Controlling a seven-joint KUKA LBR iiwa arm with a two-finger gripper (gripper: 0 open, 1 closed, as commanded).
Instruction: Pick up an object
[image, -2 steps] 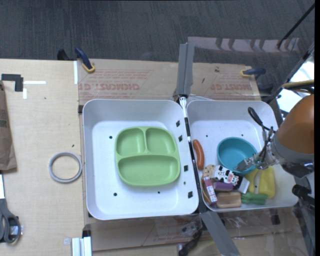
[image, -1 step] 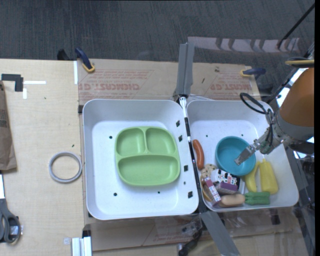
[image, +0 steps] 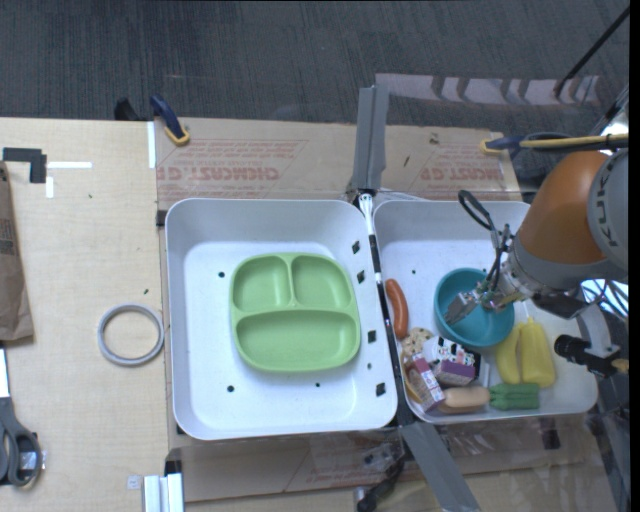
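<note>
Reaching down into the right bin (image: 560, 405), the gripper (image: 478, 300) sits inside the teal bowl (image: 470, 322); whether it grips the bowl cannot be told. Judged mid-grasp; next needs a firm pinch, then a lift.

- The cardboard sheet (image: 300, 160) lying under the far edge of the two bins carries red printed text. It is seen upside down and mirrored from this camera, and the letters are too faint to read with certainty — only that there are two lines of print, repeated left and right.
- The arm (image: 590, 215) at the right has large dark letters on its grey housing, cut by the picture edge — they look like the beginning of "KU".
- The small packages (image: 445, 365) at the near side of the right bin show printed labels, too small to read.
</note>
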